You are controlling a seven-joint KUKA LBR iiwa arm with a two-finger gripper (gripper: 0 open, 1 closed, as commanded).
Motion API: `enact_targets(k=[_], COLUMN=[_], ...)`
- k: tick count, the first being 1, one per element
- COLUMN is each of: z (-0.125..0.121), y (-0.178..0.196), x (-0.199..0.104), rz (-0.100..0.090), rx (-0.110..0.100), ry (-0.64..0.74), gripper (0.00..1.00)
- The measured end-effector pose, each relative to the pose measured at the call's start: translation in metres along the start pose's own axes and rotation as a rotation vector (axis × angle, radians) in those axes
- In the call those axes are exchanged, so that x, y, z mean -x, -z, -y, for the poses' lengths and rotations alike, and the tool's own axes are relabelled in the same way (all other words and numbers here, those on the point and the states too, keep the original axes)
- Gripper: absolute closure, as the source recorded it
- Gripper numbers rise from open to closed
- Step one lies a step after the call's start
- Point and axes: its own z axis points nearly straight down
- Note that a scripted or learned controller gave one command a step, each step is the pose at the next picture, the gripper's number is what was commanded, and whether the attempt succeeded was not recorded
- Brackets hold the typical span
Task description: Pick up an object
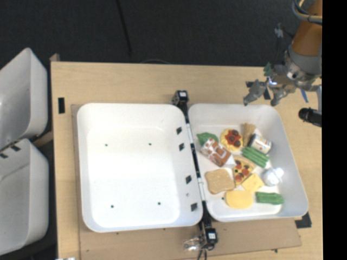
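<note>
Tan bench (130,80) bears two white bins: right bin (290,145), lower right of frame, holds clustered toy food (238,167); gripper (264,93), fingers spread and gripping nothing, hangs above its upper rim; advise descending on an outlying piece, such as the green piece (269,197).

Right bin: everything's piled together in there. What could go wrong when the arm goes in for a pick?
1. The toy food in the right bin lies packed and touching: the bread slice, pizza piece and yellow round overlap, so a grasp may catch two or slip.
2. The flat pieces offer little to grip.
3. The gripper hangs above the bin's far rim, off the pile, so it may clip the wall on descent.
</note>
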Motion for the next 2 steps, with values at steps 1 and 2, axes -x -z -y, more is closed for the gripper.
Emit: enact_targets(k=[1,2], z=[0.001,0.035], y=[0.012,-0.092], x=[-0.003,-0.048], rz=[0.002,-0.004], rx=[0.006,-0.010], ry=[0.003,0.003], gripper=[0.00,0.00])
